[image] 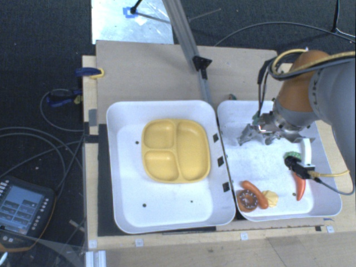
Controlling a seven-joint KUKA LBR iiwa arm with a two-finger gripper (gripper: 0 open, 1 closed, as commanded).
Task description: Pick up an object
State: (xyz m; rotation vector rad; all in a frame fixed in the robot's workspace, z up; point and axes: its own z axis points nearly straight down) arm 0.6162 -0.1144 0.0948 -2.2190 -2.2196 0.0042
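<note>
Approach step: my gripper [251,133] hovers over right bin [233,115], fingers apart, nothing between them. Hot dog [255,193], donut [246,200] at 6 o'clock. Next: swing over, descend, close.

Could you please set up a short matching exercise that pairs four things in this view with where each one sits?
Things:
1. yellow plate
2. doughnut
3. orange carrot
4. tool

Places:
A. right bin's near left corner
B. left bin
C. above the right bin's far part
D. near the right bin's right wall

Pairs: 1-B, 2-A, 3-D, 4-C
</note>
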